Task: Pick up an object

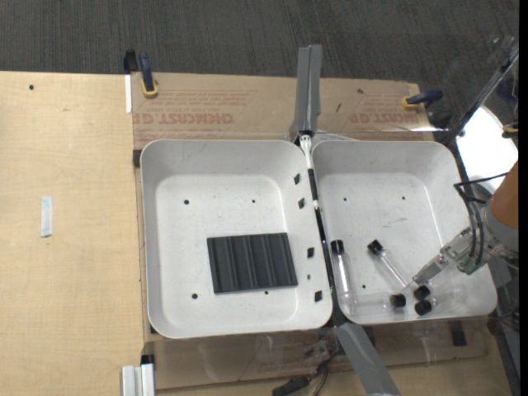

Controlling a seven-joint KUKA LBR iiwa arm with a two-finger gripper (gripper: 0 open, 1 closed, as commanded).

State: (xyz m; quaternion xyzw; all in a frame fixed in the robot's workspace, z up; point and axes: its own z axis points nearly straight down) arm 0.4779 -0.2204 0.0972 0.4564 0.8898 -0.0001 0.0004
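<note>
A dark ribbed rectangular pad (252, 262) lies flat in the left bin (165, 221), towards its front. In the right bin (371, 180) a clear tube with a black cap (385, 264) lies slanted near the front. Another clear tube (338, 272) runs along the bin's left wall. Small black pieces (398, 301) (423, 307) sit by the front wall. My gripper (425, 277) reaches in from the right, low over the bin's front right corner, just above the black pieces and right of the slanted tube. Nothing is visibly held.
The grey divider post (308, 89) stands behind the seam between the bins. Cables (474, 221) hang by the arm at the right bin's right wall. Clamps (144, 77) (421, 100) hold the cardboard behind the bins.
</note>
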